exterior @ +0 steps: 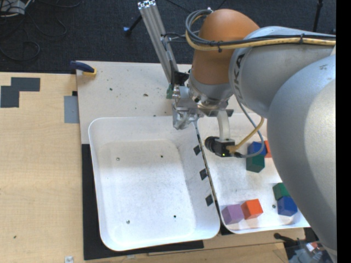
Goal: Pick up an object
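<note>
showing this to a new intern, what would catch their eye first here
The big grey arm with its orange band dominates, reaching in from the right over the bins. Next come the coloured blocks in the right bin: a purple block and an orange block at its near edge.

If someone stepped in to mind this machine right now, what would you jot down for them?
Tool: hangs over the far rim between the two bins; whether it is open or shut cannot be told, and nothing shows in it.
Blocks: all in the right bin. Purple block and orange block sit near the front; blue block and green block at the right; another blue block and green block mid-bin.
Done: nothing lifted yet.
Left: pick any one block.
</note>
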Motion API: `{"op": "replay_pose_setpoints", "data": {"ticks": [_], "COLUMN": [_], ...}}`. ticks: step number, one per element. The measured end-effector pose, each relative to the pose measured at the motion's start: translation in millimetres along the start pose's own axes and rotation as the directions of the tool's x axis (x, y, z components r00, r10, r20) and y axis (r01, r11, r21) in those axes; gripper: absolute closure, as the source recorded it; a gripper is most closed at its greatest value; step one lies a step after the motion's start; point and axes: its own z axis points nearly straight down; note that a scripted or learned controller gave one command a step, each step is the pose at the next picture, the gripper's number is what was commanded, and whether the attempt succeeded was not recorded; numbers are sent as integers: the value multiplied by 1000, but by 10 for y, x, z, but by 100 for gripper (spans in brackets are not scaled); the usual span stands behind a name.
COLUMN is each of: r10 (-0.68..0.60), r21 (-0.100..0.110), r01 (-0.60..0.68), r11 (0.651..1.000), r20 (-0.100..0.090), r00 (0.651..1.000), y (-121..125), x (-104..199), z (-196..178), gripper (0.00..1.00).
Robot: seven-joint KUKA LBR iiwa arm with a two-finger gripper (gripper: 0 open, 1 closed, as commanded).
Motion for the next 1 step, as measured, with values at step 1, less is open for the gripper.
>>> {"op": "replay_pose_setpoints", "data": {"ticks": [1], "r10": [-3], "r21": [1], "r01": [3], "r11": [1000], "r20": [2], "r00": [1000], "y": [-9], "x": [-5], "z": [-12], "gripper": [0]}}
